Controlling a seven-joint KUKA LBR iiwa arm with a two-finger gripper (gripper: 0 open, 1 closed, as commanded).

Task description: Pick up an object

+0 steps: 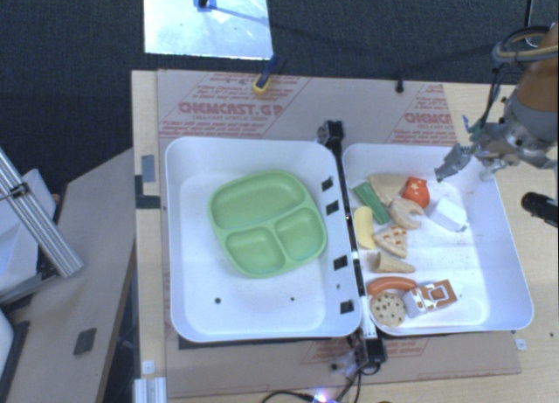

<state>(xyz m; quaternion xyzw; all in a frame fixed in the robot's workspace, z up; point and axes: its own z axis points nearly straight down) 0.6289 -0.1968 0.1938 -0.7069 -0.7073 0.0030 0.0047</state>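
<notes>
1. A round cookie [386, 308] and a red sausage [391, 285] are lying at the near end of the right bin [502, 253], among other toy food.
2. A green divided plate [266, 220] is sitting in the left bin [188, 226].
3. Farther back, the claw [465, 159] is hovering over the right bin's far corner, above a red piece [416, 190]; how wide it is open I cannot tell, and nothing is showing in its grasp.

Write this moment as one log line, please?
arm: over right bin's far edge | gripper: holding nothing visible | toy food: in right bin | green tray: in left bin
</notes>
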